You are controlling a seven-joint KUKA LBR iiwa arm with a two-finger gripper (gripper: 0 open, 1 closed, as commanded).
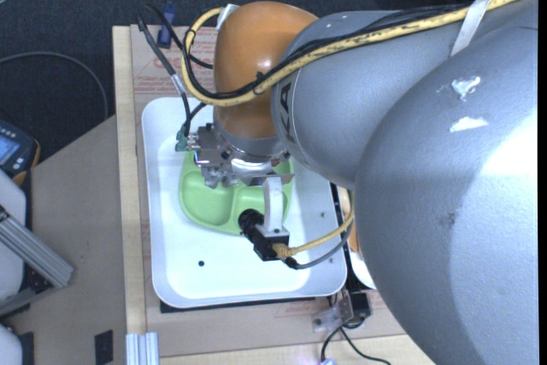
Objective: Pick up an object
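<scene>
White plastic forms the bin (171, 265), its near floor bare but for a dark speck (201, 263). Farther in, a pale green object (205, 199) lies left of the bin's middle, mostly covered by the arm's wrist (248, 158). It looks smooth, rounded and probably light, perhaps soft or slippery; its exposed left rim seems the likeliest place to pinch. Whether the gripper is grasping it, I cannot tell. Beyond rises the orange band (256, 64).
</scene>
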